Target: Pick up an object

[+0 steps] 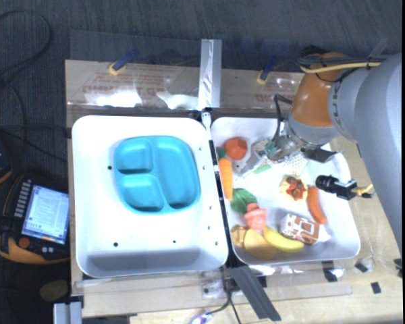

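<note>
The right bin [351, 245] holds several toy foods: a red tomato [237, 147], an orange carrot [225, 177], a green pepper [242, 198], a pink piece [255, 217], a yellow banana [284, 241], a red sausage [316, 205], a small printed packet [301, 228] and a red-and-yellow piece [295, 187]. My gripper [273, 150] is low in the back of this bin, just right of the tomato and apart from it. The grey arm with its orange band [314, 103] reaches in from the upper right.
The left bin [88, 248] holds a blue divided plate [155, 173]. A black part [334, 184] juts over the right bin near the sausage. A metal post [210, 73] stands behind the wall between the bins. A handheld pendant [37, 218] lies at the left.
</note>
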### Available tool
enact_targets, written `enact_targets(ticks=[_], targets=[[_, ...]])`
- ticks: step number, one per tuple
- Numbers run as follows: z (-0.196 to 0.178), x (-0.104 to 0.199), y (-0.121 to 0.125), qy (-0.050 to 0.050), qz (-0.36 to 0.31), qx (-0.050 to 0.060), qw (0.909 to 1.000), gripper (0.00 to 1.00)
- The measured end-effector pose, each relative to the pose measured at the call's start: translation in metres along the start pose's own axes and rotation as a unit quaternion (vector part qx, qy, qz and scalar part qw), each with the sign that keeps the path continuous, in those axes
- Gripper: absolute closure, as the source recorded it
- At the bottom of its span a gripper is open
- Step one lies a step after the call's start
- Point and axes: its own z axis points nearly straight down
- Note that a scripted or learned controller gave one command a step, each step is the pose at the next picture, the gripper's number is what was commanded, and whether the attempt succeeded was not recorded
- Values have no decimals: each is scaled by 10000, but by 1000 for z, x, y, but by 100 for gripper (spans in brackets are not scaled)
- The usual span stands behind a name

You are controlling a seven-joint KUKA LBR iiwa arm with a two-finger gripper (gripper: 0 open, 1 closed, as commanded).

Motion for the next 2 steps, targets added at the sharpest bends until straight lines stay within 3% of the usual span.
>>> enact_targets(ticks=[1,2], targets=[[-8,0,-1,-8,-8,29,10000,100],[-17,0,-1,-16,-12,36,10000,100]])
